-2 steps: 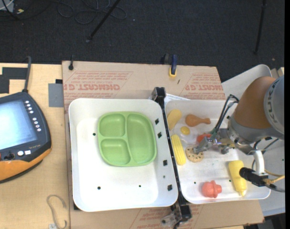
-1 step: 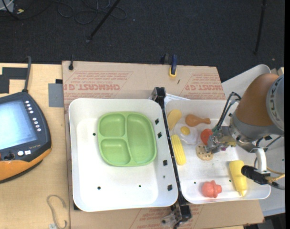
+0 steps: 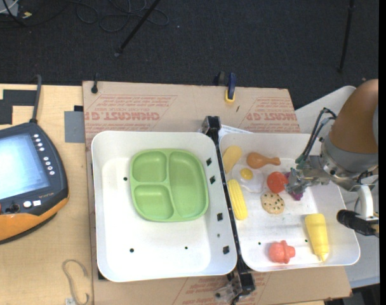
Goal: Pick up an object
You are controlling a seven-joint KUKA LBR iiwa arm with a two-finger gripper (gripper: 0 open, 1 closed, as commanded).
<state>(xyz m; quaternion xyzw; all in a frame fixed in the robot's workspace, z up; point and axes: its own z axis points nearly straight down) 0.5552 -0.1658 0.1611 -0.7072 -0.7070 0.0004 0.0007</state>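
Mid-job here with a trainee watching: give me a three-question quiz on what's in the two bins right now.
1. True or false: the green tray lies in the left bin.
2. Which lies nearest the gripper? A) tomato B) mustard bottle C) corn
3. Fill in: the cookie lies between the corn and the ____.

Key: 1 true; 2 A; 3 gripper.
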